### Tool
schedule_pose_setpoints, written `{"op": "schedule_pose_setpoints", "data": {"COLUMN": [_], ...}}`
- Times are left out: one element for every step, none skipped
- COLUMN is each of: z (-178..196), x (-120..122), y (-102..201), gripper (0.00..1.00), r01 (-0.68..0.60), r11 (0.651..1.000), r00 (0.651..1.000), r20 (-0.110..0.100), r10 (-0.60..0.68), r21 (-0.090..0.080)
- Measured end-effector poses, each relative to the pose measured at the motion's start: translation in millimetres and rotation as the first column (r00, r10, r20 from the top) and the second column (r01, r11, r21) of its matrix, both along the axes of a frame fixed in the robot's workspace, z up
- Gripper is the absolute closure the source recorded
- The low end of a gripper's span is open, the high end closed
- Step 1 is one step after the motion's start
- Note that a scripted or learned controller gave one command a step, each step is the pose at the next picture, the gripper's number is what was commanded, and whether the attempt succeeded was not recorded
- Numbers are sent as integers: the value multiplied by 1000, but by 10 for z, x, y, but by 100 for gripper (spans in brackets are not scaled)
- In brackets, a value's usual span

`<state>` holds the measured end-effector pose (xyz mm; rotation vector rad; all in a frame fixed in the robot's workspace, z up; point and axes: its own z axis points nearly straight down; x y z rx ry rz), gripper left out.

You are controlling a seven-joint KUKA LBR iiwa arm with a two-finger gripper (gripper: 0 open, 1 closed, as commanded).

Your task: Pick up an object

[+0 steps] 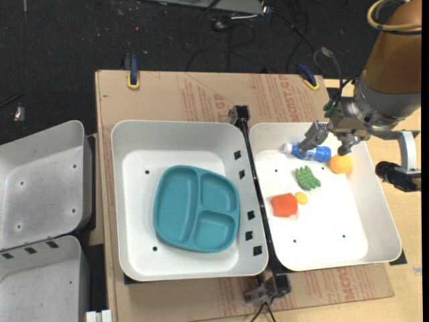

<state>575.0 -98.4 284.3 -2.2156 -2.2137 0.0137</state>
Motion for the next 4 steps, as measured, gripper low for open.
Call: {"op": "schedule_pose_setpoints", "data": {"z": [68, -540, -1025, -1480], "x": [18, 41, 110, 93], "y": [1, 76, 36, -25], "gripper": [0, 0, 0, 0], "r01": [-2, -1, 0, 1], "r11": [1000, 1000, 1000, 1000], "r00": [1000, 1000, 1000, 1000], "r20": [13, 8, 8, 9], "r10": [2, 1, 0, -1], "r21": [-1, 0, -1, 0]}}
